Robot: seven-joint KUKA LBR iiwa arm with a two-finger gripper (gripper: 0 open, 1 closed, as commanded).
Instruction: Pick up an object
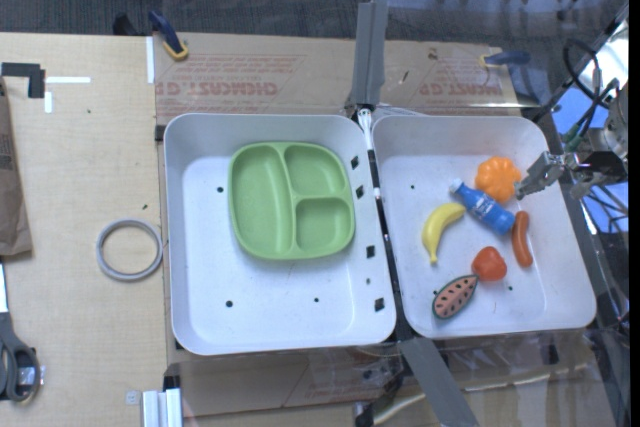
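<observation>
The right bin holds several toy foods: an orange, a blue bottle, a yellow banana, an orange-red sausage, a red tomato and a watermelon slice. My gripper reaches in over the bin's right rim, just to the right of the orange and above the sausage. It looks close to the orange, and nothing is seen held in it.
A green divided plate lies in the left bin. On the bench to the left are a grey tape ring and scissors. A grey divider post stands between the bins at the back.
</observation>
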